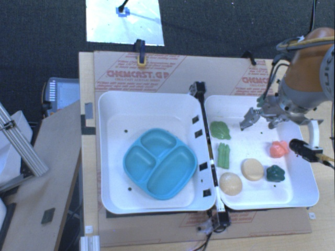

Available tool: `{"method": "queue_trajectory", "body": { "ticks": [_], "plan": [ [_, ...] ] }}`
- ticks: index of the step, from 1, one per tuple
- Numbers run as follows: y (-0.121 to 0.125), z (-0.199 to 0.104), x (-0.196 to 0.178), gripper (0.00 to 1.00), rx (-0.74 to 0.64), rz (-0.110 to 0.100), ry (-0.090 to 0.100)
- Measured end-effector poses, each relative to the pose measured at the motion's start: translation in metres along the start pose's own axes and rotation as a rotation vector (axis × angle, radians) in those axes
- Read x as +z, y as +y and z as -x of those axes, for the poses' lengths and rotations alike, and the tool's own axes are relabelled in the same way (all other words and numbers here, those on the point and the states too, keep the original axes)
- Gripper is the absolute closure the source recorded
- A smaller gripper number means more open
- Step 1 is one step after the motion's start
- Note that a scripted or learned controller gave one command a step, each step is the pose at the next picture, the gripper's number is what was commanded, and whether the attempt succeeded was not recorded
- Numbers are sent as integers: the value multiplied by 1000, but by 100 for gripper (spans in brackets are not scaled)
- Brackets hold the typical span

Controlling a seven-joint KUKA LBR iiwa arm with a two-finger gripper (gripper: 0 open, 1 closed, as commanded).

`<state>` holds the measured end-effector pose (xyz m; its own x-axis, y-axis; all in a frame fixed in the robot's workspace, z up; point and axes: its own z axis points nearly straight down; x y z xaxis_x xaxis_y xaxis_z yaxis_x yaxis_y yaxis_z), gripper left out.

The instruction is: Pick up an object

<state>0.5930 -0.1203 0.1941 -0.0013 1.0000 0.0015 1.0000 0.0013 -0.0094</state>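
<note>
The right bin [301,195] holds several toy foods. A light green leafy piece [220,130] lies at its left, with a green pod [223,155] just below. Two beige rounds [230,183] [253,169] sit toward the front. A dark green broccoli [275,173] and an orange-pink piece [279,149] lie to the right. My gripper [261,120] hangs over the back middle of this bin, open, with nothing between its fingers. It is up and to the right of the leafy piece and apart from every object.
The left bin [112,114] holds a blue divided plate [159,162]. A black-clipped divider [205,140] separates the two bins. A black part [302,149] hangs off the arm beside the orange-pink piece.
</note>
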Motion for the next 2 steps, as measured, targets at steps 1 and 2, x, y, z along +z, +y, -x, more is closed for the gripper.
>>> {"method": "queue_trajectory", "body": {
  "ticks": [1, 2],
  "plan": [
    [3, 0, -5, 0, -2, 10, -1],
    [3, 9, 52, 0, 1, 6, -1]
  ]
}}
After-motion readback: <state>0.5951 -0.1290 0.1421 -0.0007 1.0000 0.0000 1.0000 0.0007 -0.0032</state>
